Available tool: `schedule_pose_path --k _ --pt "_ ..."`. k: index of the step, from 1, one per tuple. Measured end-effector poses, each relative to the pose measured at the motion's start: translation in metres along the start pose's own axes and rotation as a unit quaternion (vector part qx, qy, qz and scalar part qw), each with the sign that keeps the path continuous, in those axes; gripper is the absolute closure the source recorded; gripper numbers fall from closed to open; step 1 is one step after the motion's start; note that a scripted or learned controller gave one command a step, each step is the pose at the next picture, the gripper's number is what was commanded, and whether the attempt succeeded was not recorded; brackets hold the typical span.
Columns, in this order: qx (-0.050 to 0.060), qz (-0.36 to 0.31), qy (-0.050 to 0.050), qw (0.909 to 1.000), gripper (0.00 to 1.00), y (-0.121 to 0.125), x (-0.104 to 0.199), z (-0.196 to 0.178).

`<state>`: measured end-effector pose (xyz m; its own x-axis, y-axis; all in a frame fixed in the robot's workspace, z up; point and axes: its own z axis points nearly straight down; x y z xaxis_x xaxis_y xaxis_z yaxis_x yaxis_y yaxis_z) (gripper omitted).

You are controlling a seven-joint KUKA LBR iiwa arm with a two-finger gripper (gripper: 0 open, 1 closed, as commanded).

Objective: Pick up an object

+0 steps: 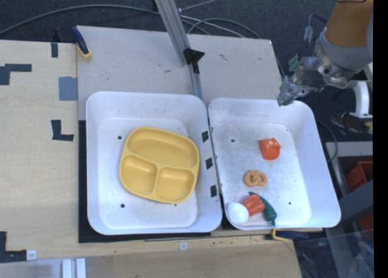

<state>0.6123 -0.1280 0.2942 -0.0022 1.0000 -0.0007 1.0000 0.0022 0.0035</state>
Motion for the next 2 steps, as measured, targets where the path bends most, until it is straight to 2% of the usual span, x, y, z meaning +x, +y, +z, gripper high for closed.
schedule_pose_path --k 1,2 --pt "0.002 -0.002 0.001 1.0 1.0 0.012 0.05 0.001" --pt "0.003 -0.002 0.001 1.0 1.0 0.029 0.099 0.018"
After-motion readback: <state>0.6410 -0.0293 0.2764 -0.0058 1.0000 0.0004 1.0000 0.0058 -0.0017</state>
